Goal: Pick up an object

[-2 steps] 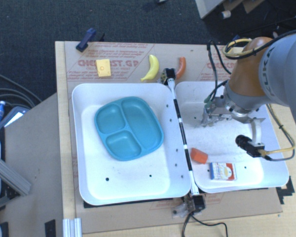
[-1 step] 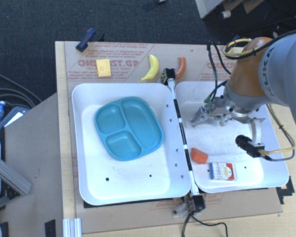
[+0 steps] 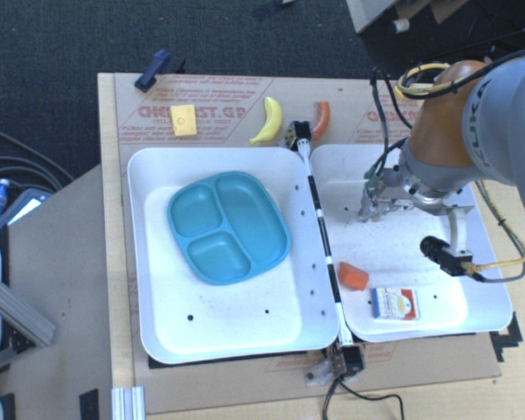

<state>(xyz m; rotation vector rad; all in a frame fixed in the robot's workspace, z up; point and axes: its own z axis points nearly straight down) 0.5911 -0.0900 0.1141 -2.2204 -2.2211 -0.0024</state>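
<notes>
Small orange wedge (image 3: 353,276) seen in the right bin (image 3: 481,318).
It is rounded, lying flat, lower centre; the pincer's (image 3: 370,206) grip cannot be told.

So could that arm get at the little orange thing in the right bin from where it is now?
Probably yes. The orange piece lies in the open near the divider in the right bin, apart from the small packet beside it. The gripper hangs above the same bin, with bare floor between them.
</notes>
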